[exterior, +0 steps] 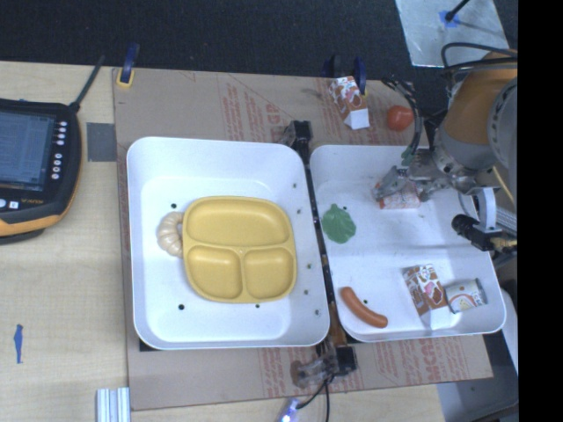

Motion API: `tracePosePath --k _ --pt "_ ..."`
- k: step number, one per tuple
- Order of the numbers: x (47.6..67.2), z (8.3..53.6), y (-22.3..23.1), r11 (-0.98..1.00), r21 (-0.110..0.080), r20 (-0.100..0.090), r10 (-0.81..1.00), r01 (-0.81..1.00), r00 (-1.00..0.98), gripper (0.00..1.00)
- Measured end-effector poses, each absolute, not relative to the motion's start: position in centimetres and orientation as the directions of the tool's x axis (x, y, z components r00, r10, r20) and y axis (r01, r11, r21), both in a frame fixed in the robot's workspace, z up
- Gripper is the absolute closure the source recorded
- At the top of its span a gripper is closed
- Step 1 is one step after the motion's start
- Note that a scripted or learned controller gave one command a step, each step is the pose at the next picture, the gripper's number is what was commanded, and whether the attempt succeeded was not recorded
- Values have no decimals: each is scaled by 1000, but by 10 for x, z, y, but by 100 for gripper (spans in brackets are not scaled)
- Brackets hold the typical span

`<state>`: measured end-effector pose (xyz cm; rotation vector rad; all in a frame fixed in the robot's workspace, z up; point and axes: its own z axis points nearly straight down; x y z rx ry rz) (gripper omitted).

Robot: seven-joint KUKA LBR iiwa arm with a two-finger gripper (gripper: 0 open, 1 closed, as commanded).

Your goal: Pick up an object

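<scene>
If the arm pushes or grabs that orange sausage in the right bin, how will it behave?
The sausage looks round-bodied and lies free on the right bin floor, so a push may roll it. Its surface looks smooth, so it may slip from a pinch. It is probably a light toy.

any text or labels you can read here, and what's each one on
Nothing reads clearly.
Cardboard mat: red printed lettering, too blurred to read.
Carton behind the bins: printed pattern, illegible.
Packet in the right bin: print too small.
Pendant screen: too blurred.
</scene>
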<state>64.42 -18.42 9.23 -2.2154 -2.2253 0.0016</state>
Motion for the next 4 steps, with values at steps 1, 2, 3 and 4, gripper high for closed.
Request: tracePosePath --k 1,2,3,4 --pt "657 92 -199 5 -1 0 1000 1000 -5 0" --pt "633 103 -154 7 -3 0 1000 1000 -7 0" --pt "656 92 -178 6 -2 0 1000 1000 -6 0" --pt "657 104 -178 10 -2 -1 1000 1000 -10 100"
